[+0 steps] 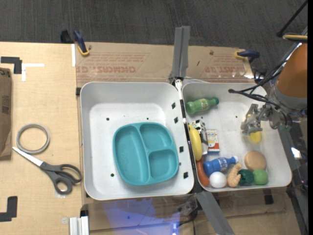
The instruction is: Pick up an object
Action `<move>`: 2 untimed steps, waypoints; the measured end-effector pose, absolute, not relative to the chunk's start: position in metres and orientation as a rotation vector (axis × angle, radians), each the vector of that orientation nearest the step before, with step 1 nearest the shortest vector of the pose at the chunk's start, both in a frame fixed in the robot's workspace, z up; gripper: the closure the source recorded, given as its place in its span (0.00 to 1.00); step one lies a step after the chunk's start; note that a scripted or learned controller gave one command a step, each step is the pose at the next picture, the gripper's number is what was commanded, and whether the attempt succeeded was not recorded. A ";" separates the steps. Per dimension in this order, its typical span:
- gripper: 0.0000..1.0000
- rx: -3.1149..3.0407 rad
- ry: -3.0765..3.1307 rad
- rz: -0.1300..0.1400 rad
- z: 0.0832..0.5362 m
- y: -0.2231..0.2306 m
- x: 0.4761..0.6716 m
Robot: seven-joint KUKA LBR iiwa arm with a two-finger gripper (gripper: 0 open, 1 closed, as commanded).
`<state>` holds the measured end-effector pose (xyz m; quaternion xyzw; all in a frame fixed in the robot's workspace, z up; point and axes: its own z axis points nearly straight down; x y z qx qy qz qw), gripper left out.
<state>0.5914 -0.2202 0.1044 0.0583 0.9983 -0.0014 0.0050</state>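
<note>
So the gripper (252,126) hung in the right bin (230,102) right over a small yellow object (255,137), couldn't tell its grip state, teal tray (145,153) sat left.

Bright, even overhead light; soft shadows inside the white bins (88,146). Bluish glare along the bottom edge. Slightly soft focus throughout, mild blur at the arm (293,77).

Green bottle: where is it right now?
The green bottle lies in the right bin, near its far left corner, above the banana.
</note>
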 end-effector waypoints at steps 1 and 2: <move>0.00 0.183 3.127 -0.004 0.104 -0.220 0.591; 0.00 0.437 3.107 0.000 0.093 -0.222 0.574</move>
